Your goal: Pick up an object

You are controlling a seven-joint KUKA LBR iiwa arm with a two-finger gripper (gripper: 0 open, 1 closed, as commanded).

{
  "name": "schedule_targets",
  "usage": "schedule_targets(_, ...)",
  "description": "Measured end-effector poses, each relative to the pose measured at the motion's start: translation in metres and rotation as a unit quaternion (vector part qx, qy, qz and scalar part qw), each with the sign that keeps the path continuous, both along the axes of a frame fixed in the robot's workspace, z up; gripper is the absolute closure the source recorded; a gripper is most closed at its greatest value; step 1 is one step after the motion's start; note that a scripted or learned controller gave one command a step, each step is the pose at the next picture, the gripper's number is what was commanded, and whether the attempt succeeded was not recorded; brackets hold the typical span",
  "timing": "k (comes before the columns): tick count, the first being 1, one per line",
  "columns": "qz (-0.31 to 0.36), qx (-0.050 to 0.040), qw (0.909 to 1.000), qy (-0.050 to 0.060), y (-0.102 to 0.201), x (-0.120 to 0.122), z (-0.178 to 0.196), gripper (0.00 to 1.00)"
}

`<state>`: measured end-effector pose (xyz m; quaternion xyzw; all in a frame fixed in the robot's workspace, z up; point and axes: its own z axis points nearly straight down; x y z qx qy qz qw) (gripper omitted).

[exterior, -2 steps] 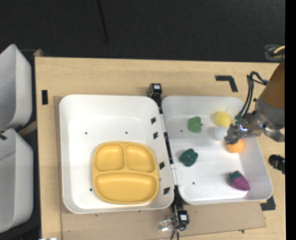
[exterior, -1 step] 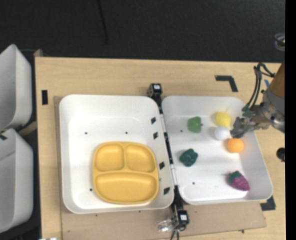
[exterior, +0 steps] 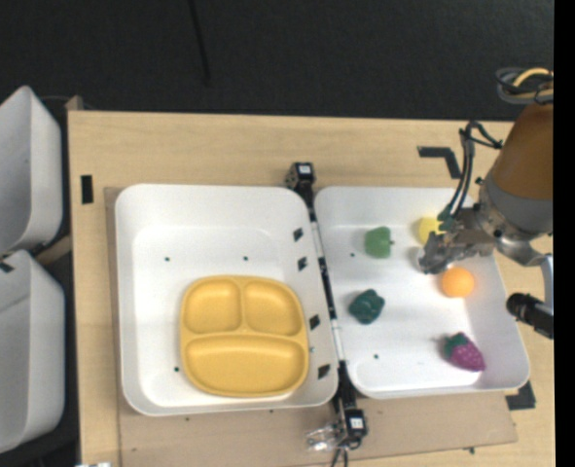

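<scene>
Hovering low in the right bin (exterior: 404, 377), the gripper (exterior: 435, 257) sits between a yellow fruit (exterior: 427, 228) and an orange (exterior: 456, 282); its grasp is unclear.

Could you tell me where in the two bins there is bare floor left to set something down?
Left bin: bare strip along the far wall, beyond the yellow tray, and a narrower one down its left side. Right bin: open floor between the dark green toy and purple toy. Crowded near the gripper, among the light green toy, yellow toy and orange ball.

Lab bench (exterior: 92, 261) — white bins (exterior: 141, 358), robot arm (exterior: 525, 163)
</scene>
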<state>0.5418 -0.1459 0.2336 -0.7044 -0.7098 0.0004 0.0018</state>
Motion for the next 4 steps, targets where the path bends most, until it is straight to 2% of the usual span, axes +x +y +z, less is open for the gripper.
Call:
schedule_targets(1,0.000,-0.0007,1.0000,0.001,0.048,-0.002,-0.011,1.00)
schedule_targets(2,0.001,-0.0001,1.0000,0.002,0.111,-0.004,-0.011,1.00)
schedule_targets(3,0.000,-0.0006,1.0000,0.001,0.154,-0.007,-0.007,1.00)
schedule_targets(4,0.001,-0.0007,1.0000,0.000,0.210,-0.009,0.005,1.00)
